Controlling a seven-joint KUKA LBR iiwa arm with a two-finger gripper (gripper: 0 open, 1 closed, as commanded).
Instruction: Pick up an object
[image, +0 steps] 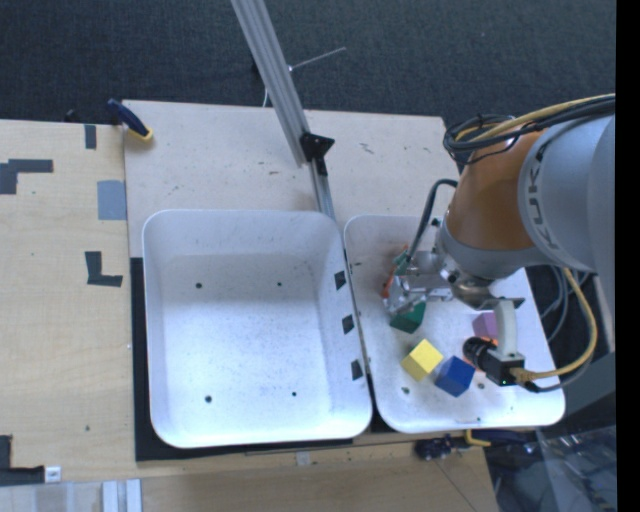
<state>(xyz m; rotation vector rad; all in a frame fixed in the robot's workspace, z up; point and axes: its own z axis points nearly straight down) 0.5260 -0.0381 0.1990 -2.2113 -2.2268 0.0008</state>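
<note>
Objects are piled in the right bin (385, 235): a green block (407, 319) sits right under the gripper (402, 294), a yellow cube (423, 358) is touching a blue cube (454, 376) a bit nearer the front rim, and a purple piece (485, 324) is tucked against the arm's side. Gripper is lowered over the green block, but whether it's spread or pinched can't be told, and nothing is clearly seen between the tips. Arm (520, 200) is reached in from the right, orange band up top. Left bin (160, 300) is beside it, rims touching. A metal pole (280, 80) is slanted across the bench (60, 250) behind.
</note>
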